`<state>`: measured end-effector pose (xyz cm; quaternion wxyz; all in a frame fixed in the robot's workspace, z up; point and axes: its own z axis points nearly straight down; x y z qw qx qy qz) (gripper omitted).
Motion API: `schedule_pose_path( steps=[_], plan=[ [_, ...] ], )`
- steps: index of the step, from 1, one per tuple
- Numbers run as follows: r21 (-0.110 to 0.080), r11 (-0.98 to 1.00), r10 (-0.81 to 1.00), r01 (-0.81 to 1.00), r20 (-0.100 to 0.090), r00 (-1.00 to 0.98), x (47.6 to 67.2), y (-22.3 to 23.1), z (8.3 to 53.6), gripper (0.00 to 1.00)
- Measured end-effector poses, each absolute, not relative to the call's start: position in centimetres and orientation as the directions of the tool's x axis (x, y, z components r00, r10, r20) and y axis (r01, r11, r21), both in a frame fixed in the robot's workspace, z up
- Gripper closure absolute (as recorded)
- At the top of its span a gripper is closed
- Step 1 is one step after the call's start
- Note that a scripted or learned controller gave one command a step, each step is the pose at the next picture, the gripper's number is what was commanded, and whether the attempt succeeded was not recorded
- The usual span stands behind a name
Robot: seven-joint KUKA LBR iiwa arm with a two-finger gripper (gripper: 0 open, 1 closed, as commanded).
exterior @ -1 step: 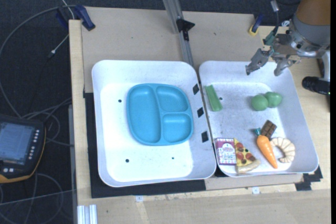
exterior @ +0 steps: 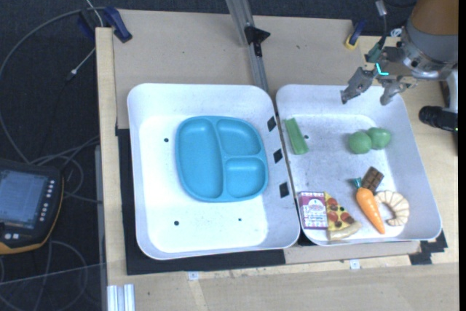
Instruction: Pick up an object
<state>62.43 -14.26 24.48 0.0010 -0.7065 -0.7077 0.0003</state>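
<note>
Arm enters from the right, orange band above the wrist. The gripper [exterior: 373, 89] hangs over the far edge of the right bin [exterior: 419, 156], its two fingers [exterior: 354, 90] spread apart — released, nothing between them.

Right bin contents, none touching the gripper:
- green stick [exterior: 295, 135] lying along the left wall, towards the far side.
- green pear-shaped piece [exterior: 368, 140] near the middle, a little right, just near of the gripper and apart from it.
- brown chocolate bar [exterior: 373, 178] in the near right part, touching the top of the carrot.
- orange carrot [exterior: 370, 209], green tip pointing far-left, lying against the croissant-like ring [exterior: 394, 206] at its right.
- pizza slice [exterior: 341, 217] at the near edge, left of the carrot.
- small pink-and-white box [exterior: 313, 209], just beside the pizza slice on its left, at the bin's near left corner.

Left bin [exterior: 145, 156] holds a blue divided plate [exterior: 218, 159] with three compartments, sitting about mid-bin.

A grey metal pole [exterior: 237, 0] runs from the far side down to the gap between the bins. Left of the bench — a handheld control pendant [exterior: 25, 204] with cables.
</note>
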Motion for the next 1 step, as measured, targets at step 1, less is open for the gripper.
schedule_pose_path(
  steps=[1],
  plan=[
    [-0.008, 0.0, 1.0, 1.0, 0.002, 0.0, 62.68, -14.87, 18.46, 0.0]
  ],
)
